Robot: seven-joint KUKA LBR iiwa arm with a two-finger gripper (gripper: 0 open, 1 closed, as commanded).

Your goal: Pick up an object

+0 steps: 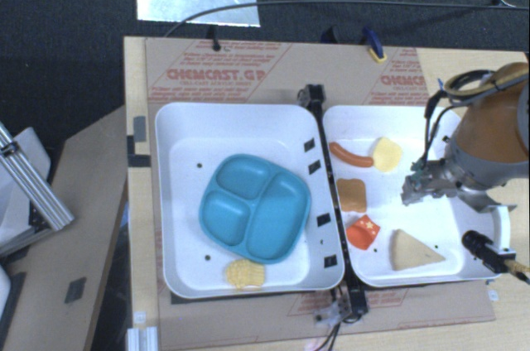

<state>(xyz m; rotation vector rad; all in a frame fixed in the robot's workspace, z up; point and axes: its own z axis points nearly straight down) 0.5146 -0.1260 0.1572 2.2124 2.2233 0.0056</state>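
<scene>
The arm hangs over the right bin (464, 279), jaws (422, 190) low above its bare middle, and whether they are open or closed I cannot tell; nothing shows gripped. So the pick looks not yet done. Candidates nearby: yellow round piece (386, 154) and sausage (351, 155) toward the far edge, brown block (352, 194), red piece (362, 233), pale wedge (414, 251) at the near edge. The table's cardboard sheet (248, 68) reads "CHEMCAST GP".
</scene>
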